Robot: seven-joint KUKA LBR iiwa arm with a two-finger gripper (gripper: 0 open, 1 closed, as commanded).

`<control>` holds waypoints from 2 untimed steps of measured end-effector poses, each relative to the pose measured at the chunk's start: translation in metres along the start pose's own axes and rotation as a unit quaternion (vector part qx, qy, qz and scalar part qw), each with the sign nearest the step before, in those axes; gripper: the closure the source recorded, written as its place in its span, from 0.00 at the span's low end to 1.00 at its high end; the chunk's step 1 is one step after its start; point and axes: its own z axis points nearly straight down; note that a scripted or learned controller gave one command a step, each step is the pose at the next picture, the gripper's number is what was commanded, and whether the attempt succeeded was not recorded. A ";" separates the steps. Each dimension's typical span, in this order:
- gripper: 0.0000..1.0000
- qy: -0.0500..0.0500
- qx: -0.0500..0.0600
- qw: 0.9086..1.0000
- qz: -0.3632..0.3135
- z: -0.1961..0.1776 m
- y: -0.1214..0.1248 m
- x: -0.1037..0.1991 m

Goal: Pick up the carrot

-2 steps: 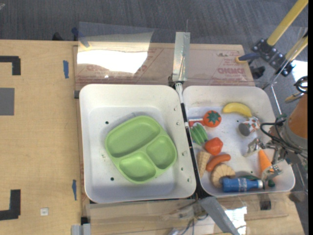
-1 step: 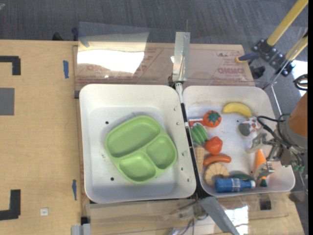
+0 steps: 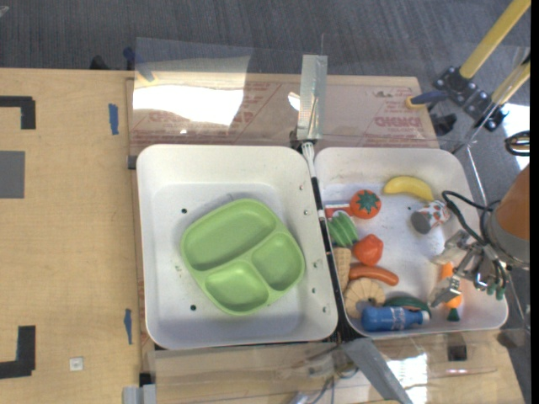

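Since the small orange toy carrot sits in the near right corner of the shallow white right-hand bin, right under the grey two-finger gripper, this looks like the grasp step itself. Honestly I can't tell whether the gripper is open or closed, or if it has anything; cables and metal clutter that spot. To do it well, I'd say come straight down, line up across the carrot's narrow width, and stay off the bin wall just beside it. The blue plastic bottle lies near on the left, so don't sweep that way. Lift slowly and check it comes up.
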 end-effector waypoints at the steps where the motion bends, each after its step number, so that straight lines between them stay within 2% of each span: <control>1: 0.00 0.002 -0.003 0.977 0.211 0.000 0.000 -0.002; 2: 1.00 -0.005 -0.003 0.977 0.211 -0.012 -0.001 -0.006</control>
